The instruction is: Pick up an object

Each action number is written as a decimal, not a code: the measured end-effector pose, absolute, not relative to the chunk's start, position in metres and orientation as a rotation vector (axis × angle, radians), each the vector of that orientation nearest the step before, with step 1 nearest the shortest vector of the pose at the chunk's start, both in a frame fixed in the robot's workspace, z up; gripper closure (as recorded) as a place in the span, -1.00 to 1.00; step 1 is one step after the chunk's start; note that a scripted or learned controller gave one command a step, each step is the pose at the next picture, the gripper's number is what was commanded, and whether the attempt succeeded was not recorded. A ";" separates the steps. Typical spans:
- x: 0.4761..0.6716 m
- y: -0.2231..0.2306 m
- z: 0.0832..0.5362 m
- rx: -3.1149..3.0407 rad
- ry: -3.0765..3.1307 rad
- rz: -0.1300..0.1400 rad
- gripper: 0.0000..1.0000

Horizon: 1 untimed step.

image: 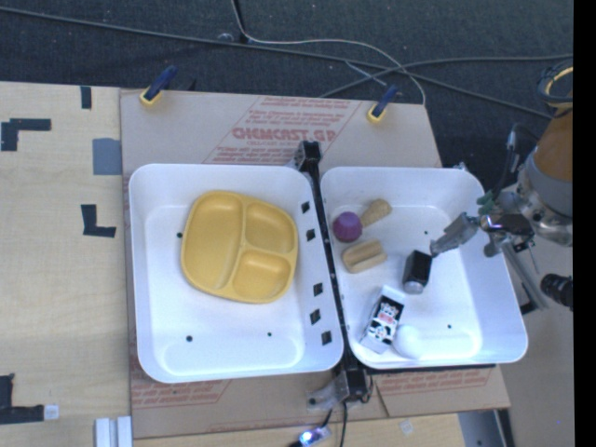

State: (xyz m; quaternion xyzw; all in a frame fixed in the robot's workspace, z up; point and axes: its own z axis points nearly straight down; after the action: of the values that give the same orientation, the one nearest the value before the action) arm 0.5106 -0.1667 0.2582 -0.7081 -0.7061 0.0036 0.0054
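Note:
The right bin (pixel 466 343) holds a purple ball (pixel 347 225), a tan peg (pixel 375 212) beside it and a tan block (pixel 363 255) just below. A small black block (pixel 416 270) lies in the bin's middle. A black-and-white carton (pixel 384 318) and a white rounded thing (pixel 408 341) rest near the front wall. My gripper (pixel 454 234) reaches in over the bin's right wall, its grey tip ending just up and right of the black block. I cannot see whether it touches that block.
A yellow divided plate (pixel 239 246) lies in the left bin (pixel 223 357). A black divider (pixel 321 250) runs between the bins. The arm's wrist (pixel 545 198) hangs over the right bin's right edge. Cables cross the dark floor behind.

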 end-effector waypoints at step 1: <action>0.513 -0.166 0.264 -2.219 -2.222 0.002 -1.00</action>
State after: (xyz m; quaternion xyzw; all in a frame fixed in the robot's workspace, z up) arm 0.5128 -0.1663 0.2642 -0.7067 -0.7075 0.0005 0.0006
